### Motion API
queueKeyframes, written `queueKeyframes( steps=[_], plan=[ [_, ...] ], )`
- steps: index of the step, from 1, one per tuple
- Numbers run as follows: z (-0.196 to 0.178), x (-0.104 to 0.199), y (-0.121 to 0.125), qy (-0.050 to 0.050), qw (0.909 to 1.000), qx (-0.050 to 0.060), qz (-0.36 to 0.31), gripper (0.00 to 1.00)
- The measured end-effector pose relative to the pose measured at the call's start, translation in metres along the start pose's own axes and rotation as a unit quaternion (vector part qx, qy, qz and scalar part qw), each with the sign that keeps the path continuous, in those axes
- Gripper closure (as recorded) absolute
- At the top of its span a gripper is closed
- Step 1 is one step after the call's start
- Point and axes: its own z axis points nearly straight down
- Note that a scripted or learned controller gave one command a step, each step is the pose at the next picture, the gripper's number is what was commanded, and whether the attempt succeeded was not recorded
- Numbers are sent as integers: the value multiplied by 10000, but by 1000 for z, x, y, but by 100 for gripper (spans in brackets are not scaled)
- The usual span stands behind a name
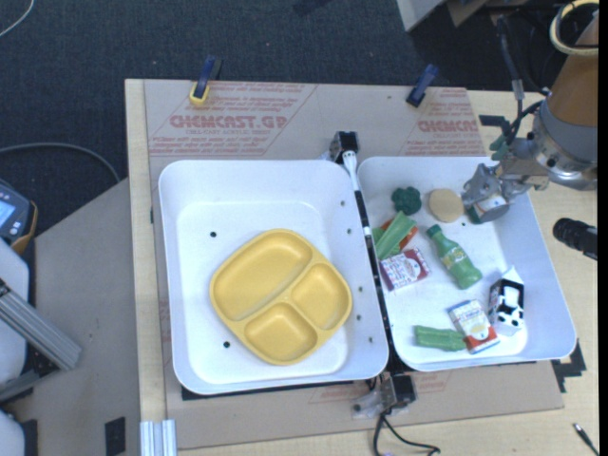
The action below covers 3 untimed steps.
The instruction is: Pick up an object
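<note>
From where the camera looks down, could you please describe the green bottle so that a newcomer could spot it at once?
Look in the right-hand white bin, the one crowded with small items. Near its middle lies the green bottle, tilted, with its cap toward the tan round piece. Its yellow label and bottle shape distinguish it from the flat green packets and the dark green broccoli.

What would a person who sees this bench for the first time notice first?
Most likely the big yellow three-compartment plastic tray, which lies alone in the left white bin. Next, the right white bin, scattered with small things such as a green plastic bottle and a black-and-white toy cow. The gripper hangs over that bin's far side.
</note>
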Motion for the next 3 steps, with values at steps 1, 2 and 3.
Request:
queueKeyframes(
  steps=[1, 2, 3],
  plan=[
    [13, 49, -21, 1, 10000, 10, 2, 100],
    [19, 102, -42, 2, 10000, 8, -2, 100],
    [10, 135, -67, -3, 10000, 8, 4, 100]
  ],
)
